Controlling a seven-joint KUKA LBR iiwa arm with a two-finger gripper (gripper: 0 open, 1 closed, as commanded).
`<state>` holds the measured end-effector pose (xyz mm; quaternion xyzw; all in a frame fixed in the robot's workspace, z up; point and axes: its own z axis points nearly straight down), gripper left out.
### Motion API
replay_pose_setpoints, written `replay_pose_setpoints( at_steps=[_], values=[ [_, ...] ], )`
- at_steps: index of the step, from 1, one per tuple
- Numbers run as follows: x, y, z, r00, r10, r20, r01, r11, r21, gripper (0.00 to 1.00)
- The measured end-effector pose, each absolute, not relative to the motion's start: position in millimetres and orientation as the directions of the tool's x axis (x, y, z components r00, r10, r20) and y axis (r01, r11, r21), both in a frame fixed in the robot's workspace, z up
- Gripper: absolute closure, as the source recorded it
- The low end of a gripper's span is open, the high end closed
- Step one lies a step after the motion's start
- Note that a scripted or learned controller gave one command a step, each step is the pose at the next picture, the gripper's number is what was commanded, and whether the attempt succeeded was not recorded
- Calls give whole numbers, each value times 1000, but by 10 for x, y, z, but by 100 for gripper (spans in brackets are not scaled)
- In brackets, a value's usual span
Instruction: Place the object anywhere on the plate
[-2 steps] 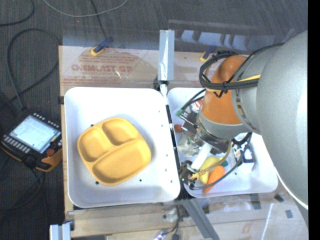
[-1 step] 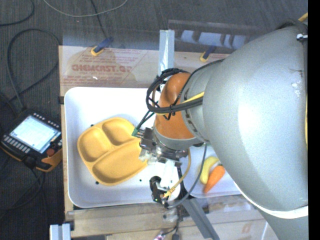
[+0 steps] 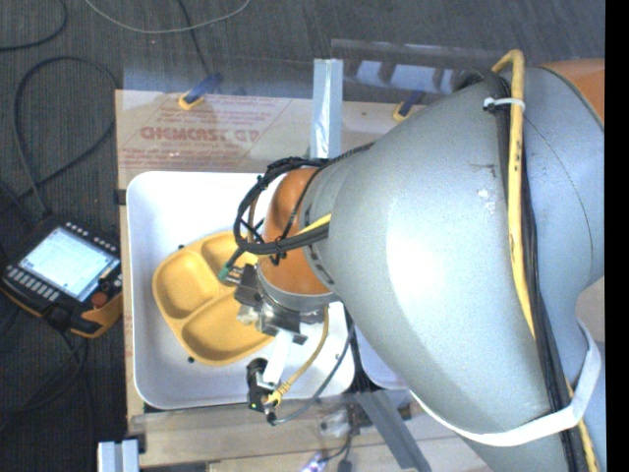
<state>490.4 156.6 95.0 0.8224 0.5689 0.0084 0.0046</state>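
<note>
A yellow plate (image 3: 201, 298) with separate compartments lies in the left white bin (image 3: 157, 214), toward its middle and front. The grey arm, with its orange band (image 3: 290, 234), reaches in from the right and hangs over the plate's right side. The wrist and gripper (image 3: 273, 315) sit above the plate's right edge, seen from above, so the fingers are hidden under the wrist. I see no object on the visible parts of the plate.
The arm's large grey body (image 3: 442, 264) covers the right bin and much of the bench. A handheld pendant (image 3: 64, 268) lies on the floor to the left. Cables (image 3: 285, 377) dangle below the wrist at the bin's front wall.
</note>
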Motion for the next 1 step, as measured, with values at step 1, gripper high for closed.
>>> replay_pose_setpoints(
  at_steps=[1],
  values=[
    [4826, 2182, 1670, 666, 746, -9, 746, -666, 0, 100]
  ],
)
